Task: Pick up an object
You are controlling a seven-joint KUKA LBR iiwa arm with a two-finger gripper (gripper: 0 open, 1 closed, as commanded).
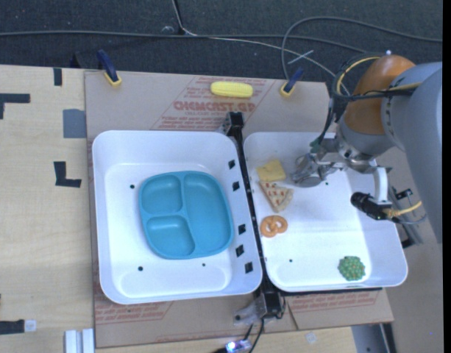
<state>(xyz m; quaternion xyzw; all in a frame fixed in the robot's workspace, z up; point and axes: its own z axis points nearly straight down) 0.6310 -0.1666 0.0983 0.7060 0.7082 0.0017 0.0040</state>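
Two bins, arm low over the right one.

Four food pieces lie in the right bin [380, 259]: a yellow cheese wedge [271, 171] near its upper left corner, a pizza slice [276, 195] just below it, a pretzel [273, 226] lower down, and a green broccoli [351, 268] well apart by the front wall. The gripper [307, 170] sits just right of the cheese; its jaws look slightly parted with nothing seen between them. The left bin [111, 153] holds a blue divided plate [185, 214]. A yellow banana [231, 89] rests on the cardboard [181, 105] behind the bins.
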